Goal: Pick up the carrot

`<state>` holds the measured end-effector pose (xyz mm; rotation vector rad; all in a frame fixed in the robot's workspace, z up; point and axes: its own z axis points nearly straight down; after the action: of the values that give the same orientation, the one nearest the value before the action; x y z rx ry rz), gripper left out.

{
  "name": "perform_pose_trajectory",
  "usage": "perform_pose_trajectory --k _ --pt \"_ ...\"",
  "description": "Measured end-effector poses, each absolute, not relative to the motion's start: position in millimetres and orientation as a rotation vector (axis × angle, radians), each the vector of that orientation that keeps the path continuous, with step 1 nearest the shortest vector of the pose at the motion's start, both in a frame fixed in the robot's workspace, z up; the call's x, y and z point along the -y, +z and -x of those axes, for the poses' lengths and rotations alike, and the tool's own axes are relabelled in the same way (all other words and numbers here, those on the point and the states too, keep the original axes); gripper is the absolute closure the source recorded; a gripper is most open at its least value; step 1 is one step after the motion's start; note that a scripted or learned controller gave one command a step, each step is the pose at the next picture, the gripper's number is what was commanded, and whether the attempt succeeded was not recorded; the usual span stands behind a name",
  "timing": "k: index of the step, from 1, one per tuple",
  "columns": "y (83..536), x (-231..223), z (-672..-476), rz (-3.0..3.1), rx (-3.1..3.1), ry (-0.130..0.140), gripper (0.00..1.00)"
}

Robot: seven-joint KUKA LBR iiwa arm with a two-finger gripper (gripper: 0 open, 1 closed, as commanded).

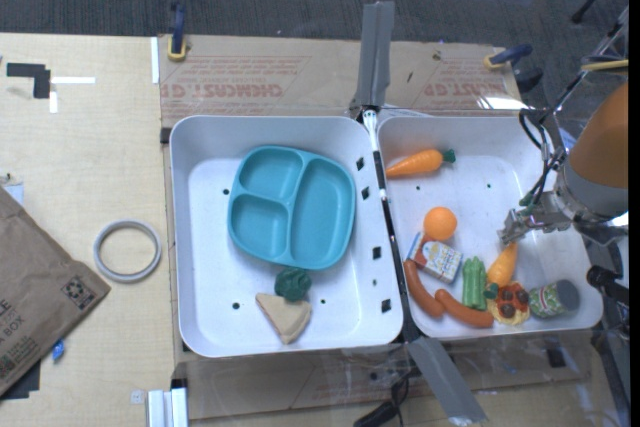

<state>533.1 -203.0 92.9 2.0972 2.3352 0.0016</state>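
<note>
**Ana:** Where does the carrot point(416, 163) lie?

**Ben:** In the right bin point(470, 129), near its far wall, lying flat with the green top toward the bin's right side. It sits apart from everything else there.

**Ana:** And the claw point(522, 224)?

**Ben:** It hangs over the same bin, at its right side, well apart from the carrot. Just below it lies a small orange piece point(503, 264), tilted. Whether the claw is spread or closed cannot be told; nothing can be made out in its grip.

**Ana:** What else is in that bin?

**Ben:** An orange ball point(440, 222) near the middle, a small carton point(438, 260) just in front of it, two sausages point(440, 297) along the near wall, a green vegetable point(473, 281) beside them, a pizza slice point(511, 304), and a can point(553, 299) in the near right corner.

**Ana:** And the left bin point(200, 245)?

**Ben:** A teal divided plate point(293, 205), with a green lump point(293, 284) and a tan wedge point(285, 316) in front of it. A tape ring point(127, 248) rests on the counter point(80, 165) left of that bin.
</note>
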Motion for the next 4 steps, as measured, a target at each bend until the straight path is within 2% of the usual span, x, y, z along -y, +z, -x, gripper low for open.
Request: perform_pose_trajectory --k 1,2,3,4 --pt "121 222 -517.2 -1.754 -2.604 0.0 1.0" --pt "121 222 -517.2 -1.754 -2.605 0.0 0.0" --pt "93 198 -481.7 -1.324 -2.842 0.002 0.0" --pt "191 86 -478.6 -1.319 -2.85 0.0 0.0"
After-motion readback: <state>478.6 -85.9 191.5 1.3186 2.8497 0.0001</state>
